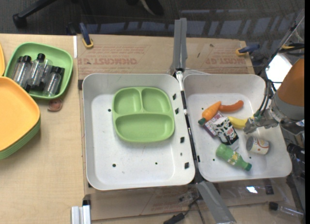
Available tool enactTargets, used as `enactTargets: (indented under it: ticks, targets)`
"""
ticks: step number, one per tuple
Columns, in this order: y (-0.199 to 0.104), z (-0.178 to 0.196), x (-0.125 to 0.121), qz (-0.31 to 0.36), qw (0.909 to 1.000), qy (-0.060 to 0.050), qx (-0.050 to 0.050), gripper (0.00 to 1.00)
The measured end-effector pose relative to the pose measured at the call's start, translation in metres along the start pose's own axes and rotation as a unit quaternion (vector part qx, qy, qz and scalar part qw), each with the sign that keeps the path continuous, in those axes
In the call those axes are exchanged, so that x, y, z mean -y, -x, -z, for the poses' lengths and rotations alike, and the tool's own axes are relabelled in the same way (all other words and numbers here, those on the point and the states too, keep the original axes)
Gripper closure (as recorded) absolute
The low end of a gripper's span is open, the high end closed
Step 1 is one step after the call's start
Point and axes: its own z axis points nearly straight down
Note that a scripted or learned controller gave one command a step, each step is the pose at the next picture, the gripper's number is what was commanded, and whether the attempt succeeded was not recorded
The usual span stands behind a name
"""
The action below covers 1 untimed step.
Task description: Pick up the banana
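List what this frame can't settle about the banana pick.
- Banana: camera view, its right end is hidden behind the claw, so contact can't be judged.
- Claw: too small and blurred to read its state.
- Arm: cut off by the right edge.
- Vials in the green tray: too small to tell their contents.

Divided plate in left bin; banana in right bin
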Motion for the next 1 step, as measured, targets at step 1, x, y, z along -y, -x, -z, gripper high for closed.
enactTargets:
  ticks: [1]
  targets:
    - [-0.0015,-0.0093,0.0059,-0.144,0.9895,-0.001,0.0,1.0]
